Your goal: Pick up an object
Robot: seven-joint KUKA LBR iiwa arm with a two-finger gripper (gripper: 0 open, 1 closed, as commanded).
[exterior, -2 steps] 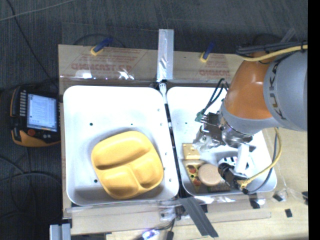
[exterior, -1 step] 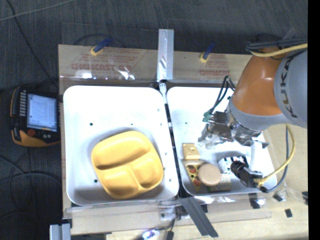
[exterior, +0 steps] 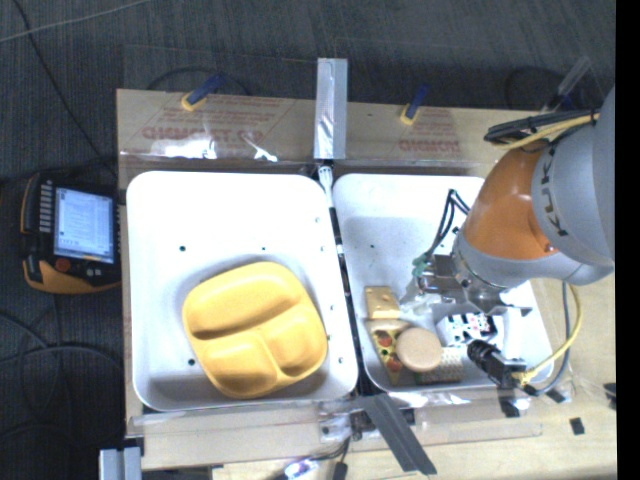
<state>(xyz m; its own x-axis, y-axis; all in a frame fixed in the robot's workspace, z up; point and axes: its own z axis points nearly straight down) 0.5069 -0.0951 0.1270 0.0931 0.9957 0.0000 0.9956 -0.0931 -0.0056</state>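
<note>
In the camera view, the grey arm reaches in from the right, and its orange band sits above the right half of the right bin. The gripper hangs low over the middle of that bin, somewhat toward the front edge (the edge at the bottom of the view). The wrist covers most of it, so I cannot tell whether it is apart or together.

The objects nearest to it form a small cluster in the front left part of the right bin. A tan block lies close to the bin's left wall, just left of the gripper. A round tan disc lies just in front of the gripper, near the front edge. The disc overlaps a small colourful packet in the front left corner (what is printed on it is too small to read). A white piece with red and black marks lies just right of the disc, in front of the gripper and slightly to its right.

In the left bin, a yellow divided plate lies toward the front edge, turned a little askew. It is well apart from the gripper, across the wall between the bins.

On the dark floor left of the bench lies a handheld control unit with a lit screen.
</note>
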